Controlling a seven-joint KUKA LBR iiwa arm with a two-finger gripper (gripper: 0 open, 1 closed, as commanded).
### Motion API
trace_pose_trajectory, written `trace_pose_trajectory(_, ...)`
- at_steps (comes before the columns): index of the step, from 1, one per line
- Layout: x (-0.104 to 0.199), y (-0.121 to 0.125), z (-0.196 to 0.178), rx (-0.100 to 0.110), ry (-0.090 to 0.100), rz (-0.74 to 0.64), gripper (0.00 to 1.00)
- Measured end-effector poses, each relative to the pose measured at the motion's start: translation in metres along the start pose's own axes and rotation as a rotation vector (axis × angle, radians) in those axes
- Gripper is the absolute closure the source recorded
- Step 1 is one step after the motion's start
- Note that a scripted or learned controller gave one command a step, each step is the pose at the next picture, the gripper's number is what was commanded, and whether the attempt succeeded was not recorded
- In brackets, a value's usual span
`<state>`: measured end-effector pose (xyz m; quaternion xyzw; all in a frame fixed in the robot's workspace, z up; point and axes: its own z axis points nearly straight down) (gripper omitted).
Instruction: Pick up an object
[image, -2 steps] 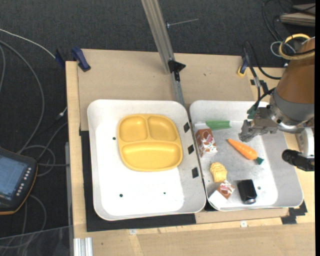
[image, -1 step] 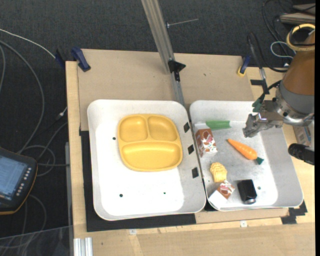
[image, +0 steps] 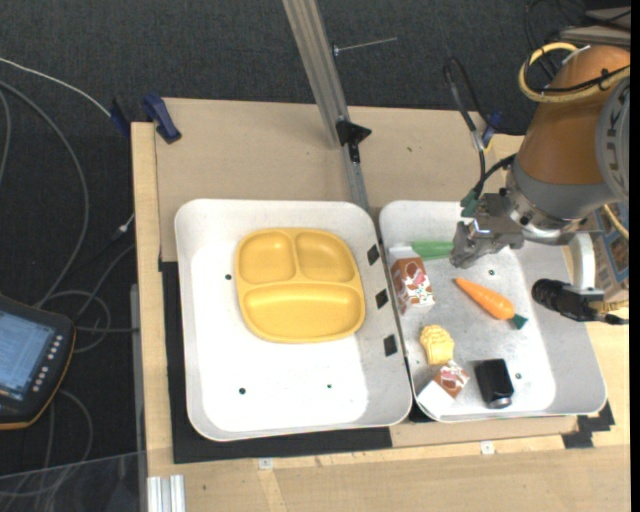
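The right bin (image: 560, 385) holds several small items. A green stick-shaped piece (image: 430, 248) lies near its back edge. A brown and white carton (image: 411, 283) sits at the left side, an orange carrot (image: 486, 299) in the middle, a yellow chunk (image: 436, 343) below the carton, a small red and white packet (image: 450, 379) and a black block (image: 494, 381) near the front. My gripper (image: 466, 250) hangs over the back of this bin, just right of the green piece and above the carrot. Nothing shows between its fingers.
The left bin (image: 215, 390) holds a yellow divided plate (image: 298, 283). A slanted metal post (image: 325, 70) rises behind the bins. Black clips (image: 380, 298) line the seam between the bins. A handheld pendant (image: 30, 355) lies off the bench at left.
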<state>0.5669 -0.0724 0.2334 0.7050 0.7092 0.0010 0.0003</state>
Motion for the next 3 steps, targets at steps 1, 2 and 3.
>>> trace_pose_trajectory(1, 0.049, 0.019, -0.010, -0.002, 0.001, -0.001, 1.00)
trace_pose_trajectory(2, 0.098, 0.033, -0.018, -0.001, 0.002, -0.001, 1.00)
trace_pose_trajectory(3, 0.153, 0.055, -0.022, -0.002, 0.001, -0.001, 1.00)
